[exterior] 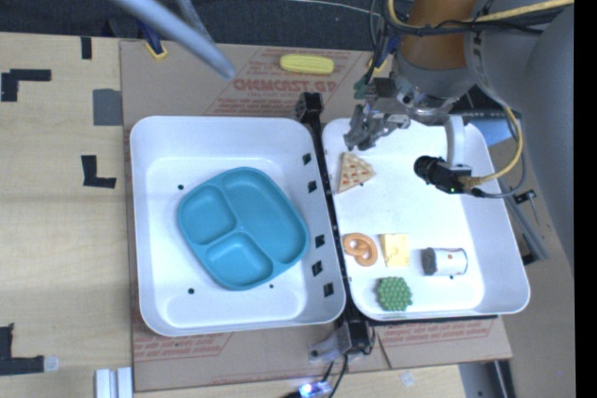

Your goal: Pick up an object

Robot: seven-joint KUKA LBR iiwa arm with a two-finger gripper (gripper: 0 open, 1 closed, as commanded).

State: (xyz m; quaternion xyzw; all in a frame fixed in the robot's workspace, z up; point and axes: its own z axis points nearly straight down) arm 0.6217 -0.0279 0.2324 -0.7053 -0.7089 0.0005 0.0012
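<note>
the right bin (pixel 494 228) holds five small things: one pizza slice (pixel 354 171) at its left wall near the far corner, one pretzel (pixel 358 247), one yellow cheese block (pixel 395 249), one white cup (pixel 445 261) on its side, and one green berry (pixel 394 294) along the near edge. the left bin (pixel 149 200) carries one blue divided plate (pixel 242 226). the gripper (pixel 366 131) hangs just above the pizza slice.

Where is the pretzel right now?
The pretzel lies in the right bin, near its left wall, beside the yellow cheese block and above the green broccoli.
</note>
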